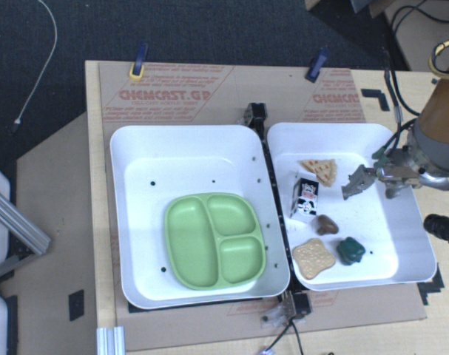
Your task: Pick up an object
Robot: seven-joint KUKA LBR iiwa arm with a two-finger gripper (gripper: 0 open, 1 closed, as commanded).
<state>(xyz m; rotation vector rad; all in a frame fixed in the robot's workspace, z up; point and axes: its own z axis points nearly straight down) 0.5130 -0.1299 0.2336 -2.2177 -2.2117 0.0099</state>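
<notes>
1. Nearest the camera, at the front of the right bin (409, 268): a tan waffle-textured biscuit piece (313, 258) and, just beside it to the right, a dark green lumpy object (350, 251).
2. Behind these: a small brown rounded object (327, 225), a black-and-white carton-like item (305, 197) lying against the bin's left wall, and an orange-tan wedge, apparently toy toast or waffle (319, 171), toward the back.
3. Left bin (135, 198) holds a green three-compartment plate (213, 239); not a likely pick target.
4. Gripper (355, 183) is over the right bin, right of the wedge and the carton, apart from every object. One grey finger (356, 180) points left; whether the jaws are spread or closed cannot be told. Nothing is seen between them.
5. Handling judgement: all candidates look like light toy pieces. Biscuit and wedge are flat and stiff; they lie low, so a top pinch must span the edges. Carton is crowded by the wall.
6. Best candidates, by my reading: green object or brown one, being raised, compact and free on all sides. Hold across the narrow width, centred. Rounded surfaces may slip if pinched off-centre.
</notes>
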